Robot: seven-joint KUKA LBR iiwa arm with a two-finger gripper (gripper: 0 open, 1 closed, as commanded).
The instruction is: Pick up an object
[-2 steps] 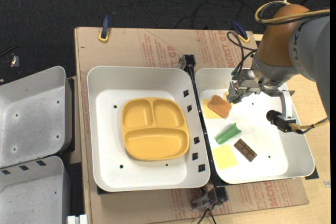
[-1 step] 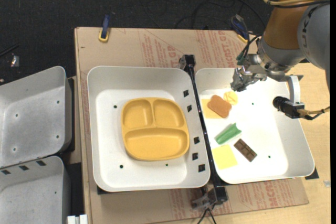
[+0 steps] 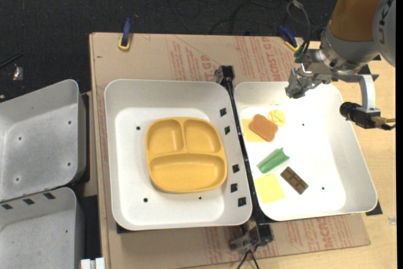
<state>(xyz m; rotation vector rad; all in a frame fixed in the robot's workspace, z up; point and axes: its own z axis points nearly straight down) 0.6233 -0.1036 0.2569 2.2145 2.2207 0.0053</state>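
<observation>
In the right bin (image 3: 327, 198) lie several small items: an orange block (image 3: 263, 127), a pale yellow piece (image 3: 276, 116) just behind it, a green strip (image 3: 273, 160), a brown bar (image 3: 293, 180) and a yellow square (image 3: 269, 188). My gripper (image 3: 296, 90) hangs above the bin's far edge, up and to the right of the orange block, clear of every item. Nothing shows between its fingers.
The left bin (image 3: 126, 198) holds a yellow divided tray (image 3: 186, 155). A black divider with clips (image 3: 234, 135) runs between the two bins. Grey lids (image 3: 38, 135) lie off the bench at left. Blue clamps (image 3: 126, 34) hold the cardboard base at the back.
</observation>
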